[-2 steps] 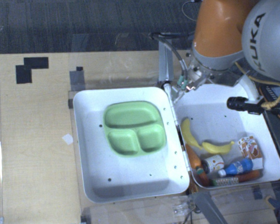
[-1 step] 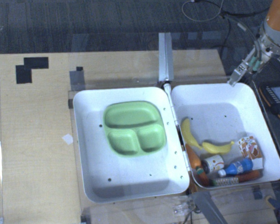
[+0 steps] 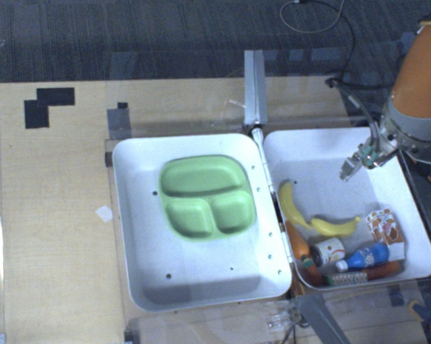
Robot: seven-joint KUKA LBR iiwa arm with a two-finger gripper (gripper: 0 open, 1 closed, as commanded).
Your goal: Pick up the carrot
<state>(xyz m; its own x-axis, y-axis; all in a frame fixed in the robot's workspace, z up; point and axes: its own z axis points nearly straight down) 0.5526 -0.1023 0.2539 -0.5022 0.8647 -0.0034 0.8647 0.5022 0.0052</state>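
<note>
At the near edge of the right-hand shallow white bin (image 3: pixel 424 251), a cluster of items lies against the front wall. A long red-orange item with a printed band (image 3: pixel 372 272) runs along that wall. Just behind it lies a blue-and-white plastic bottle (image 3: pixel 365 258), tipped on its side, touching a small white can (image 3: pixel 329 252) to its left. A red-and-white printed carton (image 3: pixel 385 230) sits at the right end of the cluster.

The orange carrot (image 3: pixel 299 244) lies along the left wall of this bin, pointing front to back, just beside the can. A curved yellow banana (image 3: pixel 312 216) lies behind the cluster, with its upper end near the same wall and above the carrot.

The left-hand shallow white bin (image 3: pixel 141 218) holds a light green plastic tray with three compartments (image 3: pixel 205 196), set near the bin centre.

Farther back, the gripper (image 3: pixel 362 160) hangs over the bare rear part of the right bin, well apart from the carrot. I cannot tell whether it is open or closed; nothing is seen in it. The grey arm with orange band (image 3: pixel 420 84) enters from the right. Both bins rest on the pale wooden table (image 3: pixel 48 218).
</note>
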